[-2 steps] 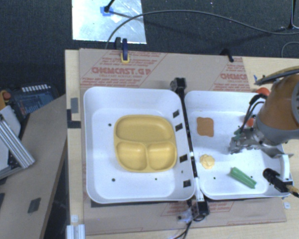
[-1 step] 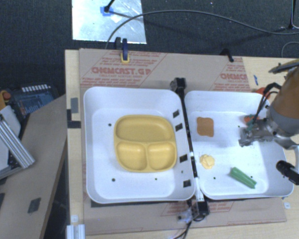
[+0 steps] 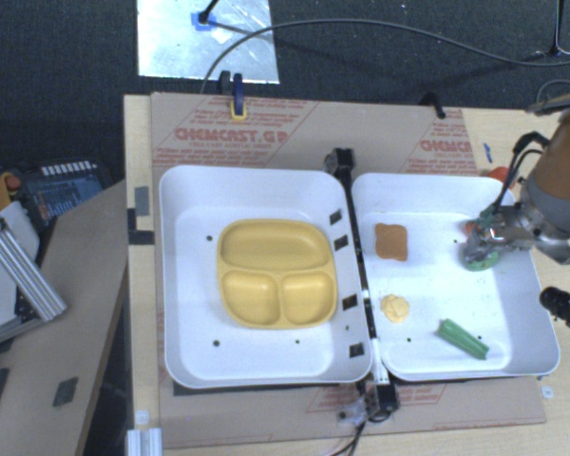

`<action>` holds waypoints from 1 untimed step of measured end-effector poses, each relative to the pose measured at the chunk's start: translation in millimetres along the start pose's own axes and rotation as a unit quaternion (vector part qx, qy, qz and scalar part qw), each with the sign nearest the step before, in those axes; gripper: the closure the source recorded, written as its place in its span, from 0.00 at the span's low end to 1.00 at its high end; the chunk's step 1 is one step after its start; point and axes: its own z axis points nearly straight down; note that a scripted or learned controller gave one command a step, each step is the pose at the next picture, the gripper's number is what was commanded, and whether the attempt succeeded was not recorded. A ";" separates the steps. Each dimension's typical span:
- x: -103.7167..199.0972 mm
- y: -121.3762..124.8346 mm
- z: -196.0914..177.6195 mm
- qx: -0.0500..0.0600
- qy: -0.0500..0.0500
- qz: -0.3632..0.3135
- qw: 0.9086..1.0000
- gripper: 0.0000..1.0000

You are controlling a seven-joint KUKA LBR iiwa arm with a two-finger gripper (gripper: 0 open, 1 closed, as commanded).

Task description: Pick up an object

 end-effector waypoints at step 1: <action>-4.3 -1.1 -44.6 0.000 0.000 0.000 1.000 1.00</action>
